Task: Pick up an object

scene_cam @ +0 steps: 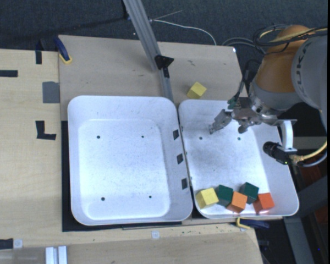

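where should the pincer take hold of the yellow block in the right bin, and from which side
Probably from straight above, closing on the yellow block's left and right faces. It sits at the left end of the row, so its left face is free, but the dark green block crowds its right side and the bin wall is close in front. The pincer hovers farther back.

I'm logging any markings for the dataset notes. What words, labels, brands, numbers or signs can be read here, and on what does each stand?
"K" and part of a next letter: dark lettering on the grey robot arm, cut off at the picture's edge; the rest cannot be read.
No other text: the two shallow white bins, the coloured blocks and the wooden bench bear none that can be read.
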`<state>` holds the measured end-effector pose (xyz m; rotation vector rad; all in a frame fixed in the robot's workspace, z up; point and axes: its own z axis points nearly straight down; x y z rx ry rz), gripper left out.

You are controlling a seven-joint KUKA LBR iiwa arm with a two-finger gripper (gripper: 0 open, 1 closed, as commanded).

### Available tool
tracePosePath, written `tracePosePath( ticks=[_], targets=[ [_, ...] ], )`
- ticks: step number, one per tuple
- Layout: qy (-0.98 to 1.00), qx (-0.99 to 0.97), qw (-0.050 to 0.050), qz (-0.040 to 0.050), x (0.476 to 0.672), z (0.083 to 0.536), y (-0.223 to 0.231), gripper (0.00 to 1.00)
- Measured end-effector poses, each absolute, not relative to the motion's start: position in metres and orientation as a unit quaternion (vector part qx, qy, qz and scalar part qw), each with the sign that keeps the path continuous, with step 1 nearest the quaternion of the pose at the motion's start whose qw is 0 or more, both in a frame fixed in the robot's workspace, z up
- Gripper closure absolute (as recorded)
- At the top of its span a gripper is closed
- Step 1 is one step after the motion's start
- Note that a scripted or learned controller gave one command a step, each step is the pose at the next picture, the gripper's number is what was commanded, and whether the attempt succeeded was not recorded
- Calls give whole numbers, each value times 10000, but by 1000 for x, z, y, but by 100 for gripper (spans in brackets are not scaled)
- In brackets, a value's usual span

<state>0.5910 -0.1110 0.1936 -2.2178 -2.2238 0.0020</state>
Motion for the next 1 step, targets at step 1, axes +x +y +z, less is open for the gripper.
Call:
tracePosePath(
  ticks=[1],
  targets=[
    [-7081, -7061, 6, 7, 591, 194, -111, 0]
  ],
)
